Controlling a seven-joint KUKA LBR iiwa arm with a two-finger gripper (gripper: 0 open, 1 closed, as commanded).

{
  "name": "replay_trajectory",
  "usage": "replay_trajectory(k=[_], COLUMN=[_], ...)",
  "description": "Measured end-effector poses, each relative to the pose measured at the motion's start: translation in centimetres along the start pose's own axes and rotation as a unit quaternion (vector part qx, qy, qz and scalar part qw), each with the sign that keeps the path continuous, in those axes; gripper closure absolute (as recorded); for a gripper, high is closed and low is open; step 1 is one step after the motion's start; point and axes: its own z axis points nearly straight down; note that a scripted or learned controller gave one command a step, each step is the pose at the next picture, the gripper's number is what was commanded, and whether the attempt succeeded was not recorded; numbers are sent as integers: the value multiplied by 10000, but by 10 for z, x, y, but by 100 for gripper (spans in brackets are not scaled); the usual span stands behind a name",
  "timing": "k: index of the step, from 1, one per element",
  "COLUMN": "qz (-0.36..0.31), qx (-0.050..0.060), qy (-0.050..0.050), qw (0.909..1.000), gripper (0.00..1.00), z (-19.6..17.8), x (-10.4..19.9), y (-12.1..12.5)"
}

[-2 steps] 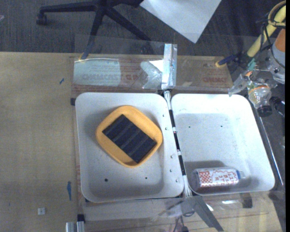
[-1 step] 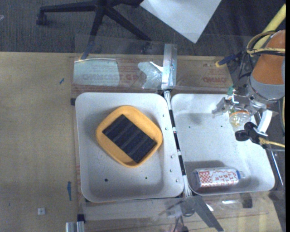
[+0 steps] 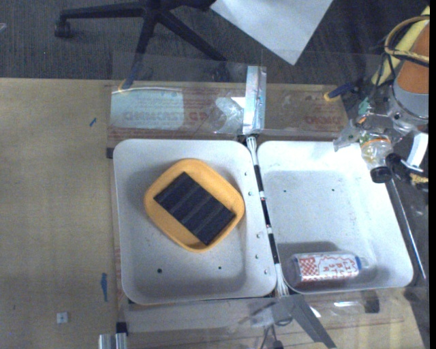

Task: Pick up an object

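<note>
A yellow-orange rounded pad with a dark ribbed square on top (image 3: 194, 204) lies in the middle of the left bin (image 3: 136, 272). A small bottle with a red-and-white patterned label (image 3: 327, 266) lies on its side near the front edge of the right bin (image 3: 327, 198). My gripper (image 3: 381, 146) hangs at the far right corner of the right bin, above its rim, well away from both objects. Cables and brackets crowd around it and nothing shows between its fingers.
A metal divider strip (image 3: 262, 204) runs between the two bins. Behind them lies a taped clear panel with an upright metal bracket (image 3: 254, 102). Bare wooden bench spreads to the left (image 3: 54, 204). Chair legs (image 3: 136, 20) stand on the floor beyond.
</note>
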Motion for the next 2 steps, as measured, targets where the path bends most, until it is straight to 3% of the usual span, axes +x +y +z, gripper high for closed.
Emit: replay_trajectory(k=[1,2], qz=[-347,-2578], qx=[-4,-6], qy=[4,7], qw=[9994,9662], gripper=[0,0], z=[109,108], x=[49,25], y=[-20,-44])
